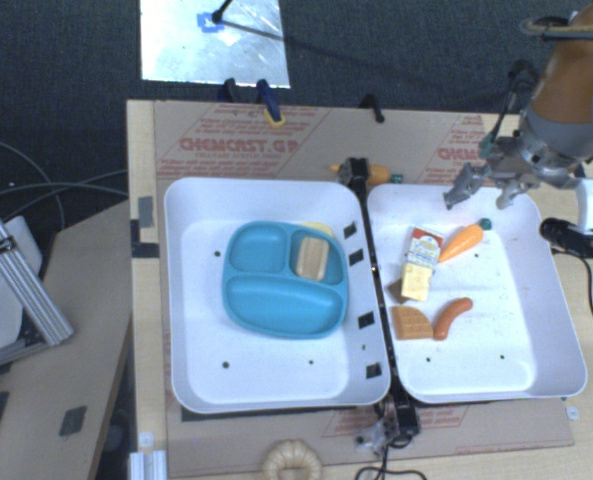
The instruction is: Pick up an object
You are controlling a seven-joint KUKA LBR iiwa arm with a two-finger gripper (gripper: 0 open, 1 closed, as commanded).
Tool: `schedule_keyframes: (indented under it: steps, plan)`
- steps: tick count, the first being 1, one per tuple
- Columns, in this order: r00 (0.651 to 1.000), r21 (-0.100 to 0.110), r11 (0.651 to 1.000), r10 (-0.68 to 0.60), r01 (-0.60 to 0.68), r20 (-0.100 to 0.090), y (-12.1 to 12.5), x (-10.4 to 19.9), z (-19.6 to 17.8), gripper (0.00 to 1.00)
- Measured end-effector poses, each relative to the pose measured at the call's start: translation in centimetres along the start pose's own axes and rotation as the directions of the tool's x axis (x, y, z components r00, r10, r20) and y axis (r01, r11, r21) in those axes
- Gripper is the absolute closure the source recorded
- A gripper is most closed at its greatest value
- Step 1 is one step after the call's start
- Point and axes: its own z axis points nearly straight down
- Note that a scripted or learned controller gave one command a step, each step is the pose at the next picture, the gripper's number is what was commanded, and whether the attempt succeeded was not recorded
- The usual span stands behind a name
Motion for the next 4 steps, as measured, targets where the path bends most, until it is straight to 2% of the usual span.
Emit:
schedule_keyframes:
  steps: [1,4]
  plan:
    - [1.0,-0.011,1.0,-0.002,0.002,0.001,0.2,0.1,-0.8,0.0]
    - [1.0,-0.011,1.0,-0.005,0.005,0.002,1.2,1.2,13.4,0.0]
